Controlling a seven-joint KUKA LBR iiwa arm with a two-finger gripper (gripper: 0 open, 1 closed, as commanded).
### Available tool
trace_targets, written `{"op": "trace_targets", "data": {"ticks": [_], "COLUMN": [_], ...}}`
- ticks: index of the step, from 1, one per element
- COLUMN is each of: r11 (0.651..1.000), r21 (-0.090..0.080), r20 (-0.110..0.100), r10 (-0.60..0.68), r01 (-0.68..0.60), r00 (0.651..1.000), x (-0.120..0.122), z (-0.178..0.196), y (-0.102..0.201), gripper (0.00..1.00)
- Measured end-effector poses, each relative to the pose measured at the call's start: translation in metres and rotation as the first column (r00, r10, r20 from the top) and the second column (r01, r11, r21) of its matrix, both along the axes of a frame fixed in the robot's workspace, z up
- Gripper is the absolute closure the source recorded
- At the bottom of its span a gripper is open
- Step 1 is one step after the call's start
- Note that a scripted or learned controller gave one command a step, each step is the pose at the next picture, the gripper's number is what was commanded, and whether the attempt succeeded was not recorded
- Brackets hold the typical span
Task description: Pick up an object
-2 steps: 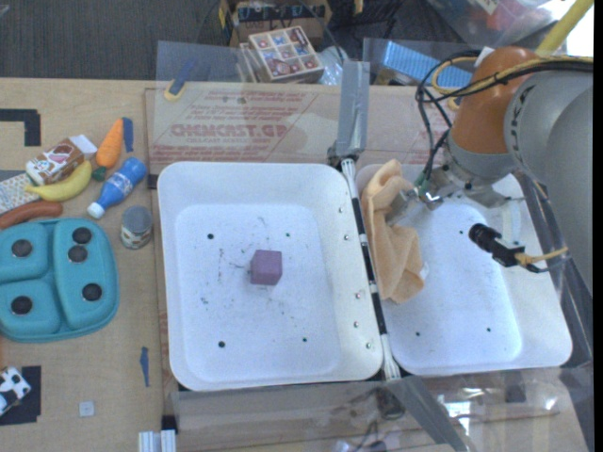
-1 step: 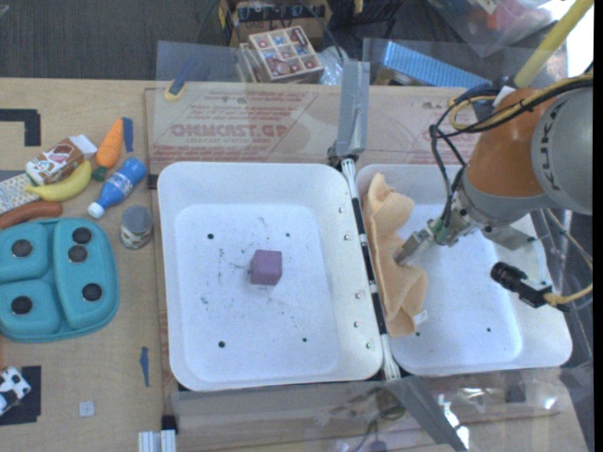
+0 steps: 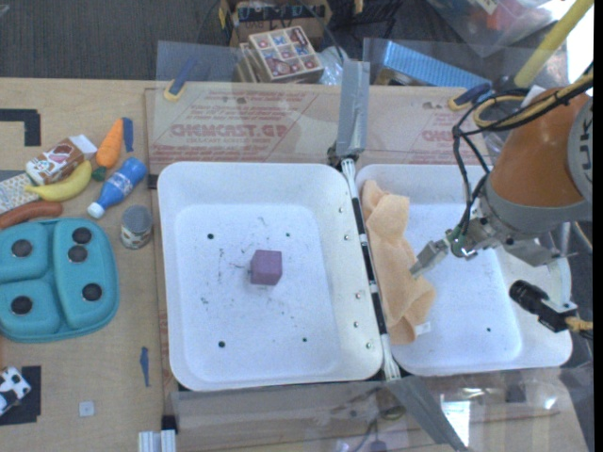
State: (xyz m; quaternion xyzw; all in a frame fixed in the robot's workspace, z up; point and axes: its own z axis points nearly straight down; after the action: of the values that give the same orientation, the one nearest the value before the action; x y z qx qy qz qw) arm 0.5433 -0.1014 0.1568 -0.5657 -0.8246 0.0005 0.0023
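Note:
A small purple cube (image 3: pixel 266 267) sits near the middle of the left bin (image 3: pixel 188 205). A crumpled peach cloth (image 3: pixel 394 252) lies along the left wall of the right bin (image 3: pixel 490 347), from its back down to its front. My gripper (image 3: pixel 423 260) hangs low over the right bin, pointing left, with its tip at the cloth's right edge. The grey arm with its orange band (image 3: pixel 532 163) comes in from the right above that bin. Nothing can be seen held in the gripper.
Left of the bins lie a teal moulded tray (image 3: pixel 52 276), a banana (image 3: pixel 61 185), a carrot (image 3: pixel 111 143), a blue-and-white bottle (image 3: pixel 118 186) and a small can (image 3: pixel 137 226). Cardboard and boxes stand behind the bins. Cables hang beside the arm.

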Motion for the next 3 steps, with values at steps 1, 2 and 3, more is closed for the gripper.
{"op": "trace_targets", "data": {"ticks": [1,2,3], "r11": [0.996,0.986,0.983], "r21": [0.001,-0.002,-0.004], "r20": [0.015,0.016,0.011], "r10": [-0.091,-0.165,-0.186], "r01": [0.091,0.165,0.186], "r00": [0.996,0.986,0.983], "x": [-0.023,0.013,0.117], "z": [-0.068,-0.068,-0.068], "y": [-0.01,-0.001,0.002], "gripper": [0.0,0.0,0.0]}}
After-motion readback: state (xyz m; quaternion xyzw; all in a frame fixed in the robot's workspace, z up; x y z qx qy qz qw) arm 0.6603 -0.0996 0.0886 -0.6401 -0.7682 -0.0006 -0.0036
